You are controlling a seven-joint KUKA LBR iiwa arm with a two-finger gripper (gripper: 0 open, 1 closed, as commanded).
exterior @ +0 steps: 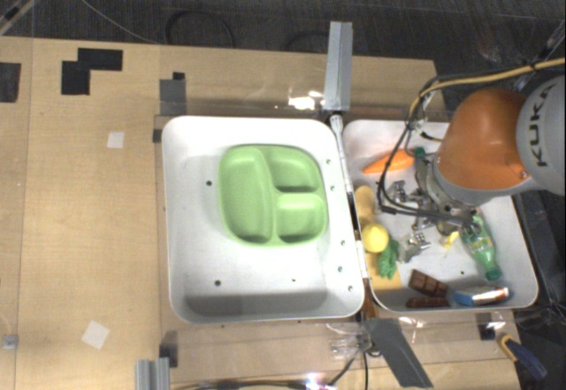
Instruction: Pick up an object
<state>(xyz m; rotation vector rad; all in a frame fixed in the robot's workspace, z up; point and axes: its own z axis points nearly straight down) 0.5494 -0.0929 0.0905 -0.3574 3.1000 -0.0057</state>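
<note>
The arm (495,141) rides highest, its orange band over the right bin (529,278), and the gripper (423,225) hangs under it among cables — whether it is open or closed, and whether it has anything, cannot be told from here. Just to its left lies a yellow ball (375,239), with a green piece (386,263) below that. Above the gripper a carrot (389,163) lies at a slant. To its right a green bottle (483,251) lies tilted, close by but apart. Below it, along the bin's near wall, sit a brown block (427,283) and a blue-and-white marker (478,296). Well to the left, the 2nd bin (190,291) holds 1 thing — a green tray (270,194) with 3 compartments, lying flat.
</note>
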